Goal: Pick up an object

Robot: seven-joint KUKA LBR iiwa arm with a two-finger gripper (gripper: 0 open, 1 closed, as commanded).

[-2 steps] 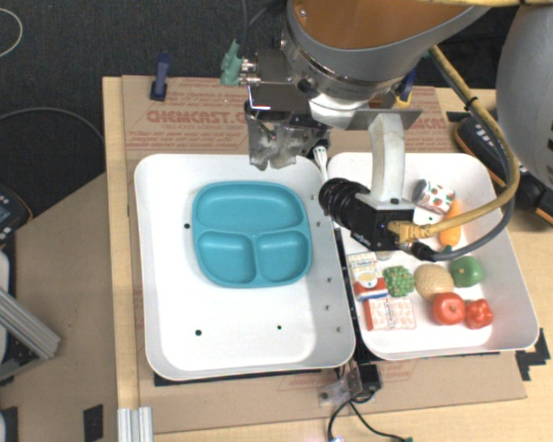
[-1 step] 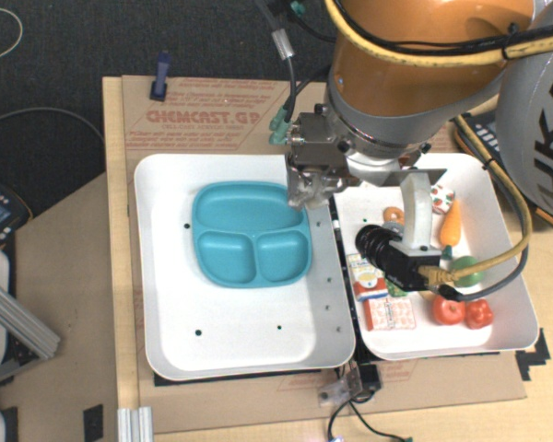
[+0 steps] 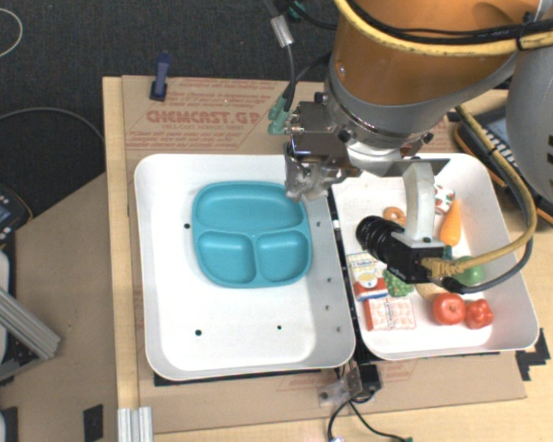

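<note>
The arm [image 3: 433, 35] is hovering its pincer [image 3: 304, 180], whose grip I cannot tell, over the teal tray's [image 3: 251, 233] far-right rim; likely the approach step, with lowering next.

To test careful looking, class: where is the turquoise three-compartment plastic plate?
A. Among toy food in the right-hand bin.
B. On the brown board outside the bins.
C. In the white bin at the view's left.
C: the turquoise three-compartment plastic plate lies flat on the floor of the shallow white bin at the view's left.
</note>
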